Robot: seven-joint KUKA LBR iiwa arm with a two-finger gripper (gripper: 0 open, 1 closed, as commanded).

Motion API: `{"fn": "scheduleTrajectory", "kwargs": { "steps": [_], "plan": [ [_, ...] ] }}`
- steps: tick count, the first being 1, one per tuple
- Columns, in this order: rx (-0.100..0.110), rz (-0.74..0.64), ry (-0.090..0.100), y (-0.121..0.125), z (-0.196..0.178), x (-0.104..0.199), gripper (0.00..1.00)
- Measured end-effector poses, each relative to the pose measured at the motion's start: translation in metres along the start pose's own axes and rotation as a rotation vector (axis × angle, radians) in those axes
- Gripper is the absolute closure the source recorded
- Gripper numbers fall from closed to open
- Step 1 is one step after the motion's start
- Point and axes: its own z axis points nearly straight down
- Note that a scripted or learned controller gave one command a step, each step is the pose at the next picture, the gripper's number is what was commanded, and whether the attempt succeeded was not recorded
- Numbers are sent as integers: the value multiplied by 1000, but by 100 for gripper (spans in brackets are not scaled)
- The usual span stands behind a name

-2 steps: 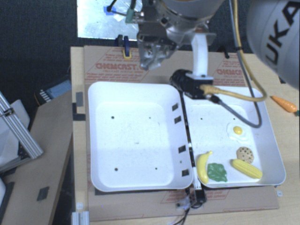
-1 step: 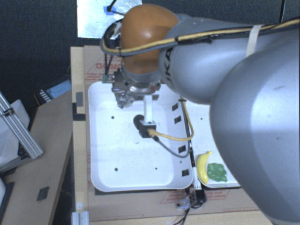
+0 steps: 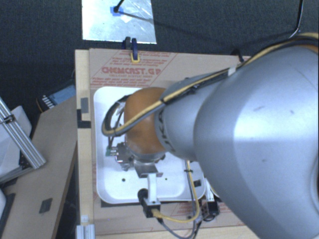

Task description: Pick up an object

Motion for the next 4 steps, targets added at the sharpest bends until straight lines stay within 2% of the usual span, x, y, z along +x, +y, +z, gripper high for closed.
{"fn": "scheduleTrajectory", "kwargs": {
  "steps": [1,2,3,4],
  "plan": [
    [-27,3,5,130,17,-2,100],
    [-34,-2,9,180,-120,0,100],
    [-38,-3,11,175,-280,-1,100],
    [-20,-2,5,174,-268,-1,0]
  ]
}}
